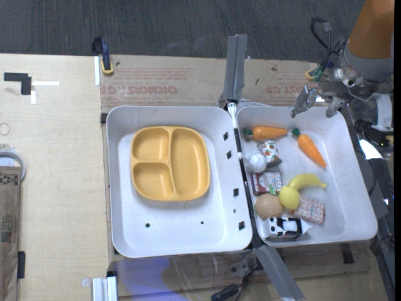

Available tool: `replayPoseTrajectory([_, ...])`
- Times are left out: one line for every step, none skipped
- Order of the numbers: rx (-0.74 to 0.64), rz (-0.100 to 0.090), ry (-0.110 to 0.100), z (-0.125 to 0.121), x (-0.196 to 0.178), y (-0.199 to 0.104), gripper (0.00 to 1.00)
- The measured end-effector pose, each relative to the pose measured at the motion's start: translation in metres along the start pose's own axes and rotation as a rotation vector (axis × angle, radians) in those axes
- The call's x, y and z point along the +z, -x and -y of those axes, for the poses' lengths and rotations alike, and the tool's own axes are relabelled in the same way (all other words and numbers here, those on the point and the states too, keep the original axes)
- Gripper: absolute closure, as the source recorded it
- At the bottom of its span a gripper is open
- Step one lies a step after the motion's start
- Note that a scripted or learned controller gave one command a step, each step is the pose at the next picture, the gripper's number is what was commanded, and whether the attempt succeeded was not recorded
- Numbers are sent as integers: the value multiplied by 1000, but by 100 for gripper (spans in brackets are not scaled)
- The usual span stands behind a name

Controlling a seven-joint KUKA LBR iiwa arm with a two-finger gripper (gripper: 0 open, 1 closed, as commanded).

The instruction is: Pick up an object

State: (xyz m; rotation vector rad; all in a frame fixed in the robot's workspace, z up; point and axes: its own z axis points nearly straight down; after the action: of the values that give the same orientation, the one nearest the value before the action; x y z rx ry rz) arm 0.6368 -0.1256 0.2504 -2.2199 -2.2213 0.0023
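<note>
While hovering above the right bin's (pixel 351 187) far rim, hand (pixel 316 103) spread open, gripping nothing. Nearest carrot (pixel 311 150) lying just below, slanting down-right.

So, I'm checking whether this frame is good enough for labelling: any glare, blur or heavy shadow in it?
Camera view: lighting is even and soft; the right bin rim looks bright but not blown out; the yellow divided plate and the carrots are sharp enough; the small packets near the lemon are too soft to read; the tool is slightly blurred; a bluish glare patch sits at the bottom edge.
</note>
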Motion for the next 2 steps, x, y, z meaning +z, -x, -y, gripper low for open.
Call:
replayPoseTrajectory([20,1,-1,12,64,48,0])
replayPoseTrajectory([-19,1,3,-13,158,59,0])
